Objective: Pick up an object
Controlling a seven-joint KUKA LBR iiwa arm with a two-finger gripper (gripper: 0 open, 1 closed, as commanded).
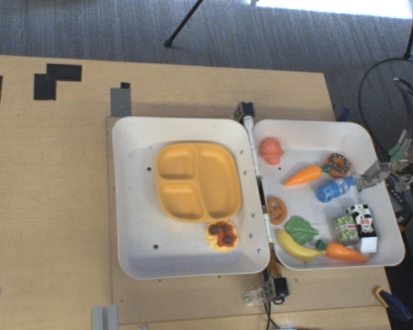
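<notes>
Claw at the right bin's rim, blue bottle just inboard of it

I see my claw (pixel 369 179) at the right edge of the right bin (pixel 372 139), low over its rim, and I cannot tell from this slant whether it is apart or together, nor that anything sits in it. The nearest candidate is the blue bottle (pixel 334 188), just to the claw's left and a touch below it in the view, lying on its side with its long axis running roughly toward the claw. The carrot (pixel 303 177) lies further left beyond it, the donut (pixel 339 163) up and left of the claw. I judge a short move inward, with the grip set across the bottle's width, is what the pick needs
</notes>
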